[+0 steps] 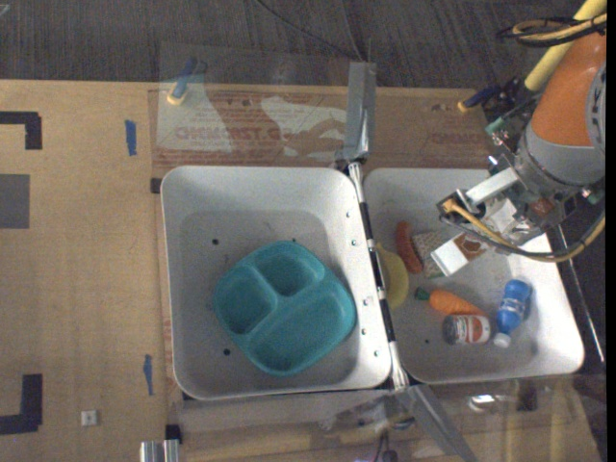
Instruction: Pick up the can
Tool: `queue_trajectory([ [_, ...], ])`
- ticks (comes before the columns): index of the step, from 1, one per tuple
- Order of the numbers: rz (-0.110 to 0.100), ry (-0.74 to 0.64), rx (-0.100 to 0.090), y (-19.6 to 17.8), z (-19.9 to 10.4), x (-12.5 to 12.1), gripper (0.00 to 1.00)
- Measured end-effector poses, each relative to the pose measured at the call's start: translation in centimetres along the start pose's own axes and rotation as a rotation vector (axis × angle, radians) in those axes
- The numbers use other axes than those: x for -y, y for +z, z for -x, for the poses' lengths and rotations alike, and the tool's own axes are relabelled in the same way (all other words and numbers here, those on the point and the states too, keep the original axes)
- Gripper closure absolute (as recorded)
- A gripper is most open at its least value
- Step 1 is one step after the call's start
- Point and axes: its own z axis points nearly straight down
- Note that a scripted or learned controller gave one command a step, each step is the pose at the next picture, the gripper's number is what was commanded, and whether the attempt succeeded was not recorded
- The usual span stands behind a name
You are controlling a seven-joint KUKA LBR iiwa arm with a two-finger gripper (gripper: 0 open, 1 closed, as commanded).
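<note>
My right bin [563,354] is crowded. My claw [500,221] hangs at its upper right; how wide it stands, I cannot tell. The can [468,329] lies lower centre, touching the carrot [452,302], blue bottle [514,305] just beside. I might pinch a neighbour instead.

- The arm [568,114] is cut off by the right and far edges of the view.
- The gripper [481,221] is blurred; its fingers cannot be made out.
- The small box [454,252] is partly hidden under the gripper.
- The label on the can [468,330] is too small to be read.
</note>
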Motion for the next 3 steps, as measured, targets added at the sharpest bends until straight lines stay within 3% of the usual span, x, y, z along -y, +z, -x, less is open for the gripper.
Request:
queue_trajectory([
  [1, 0.002, 0.307, -0.002, 3.1, -2.0, -0.8, 1.00],
  [2, 0.002, 0.164, -0.003, -1.3, -2.0, -8.0, 1.00],
  [3, 0.000, -0.470, -0.001, 1.9, -3.8, -4.5, 1.00],
])
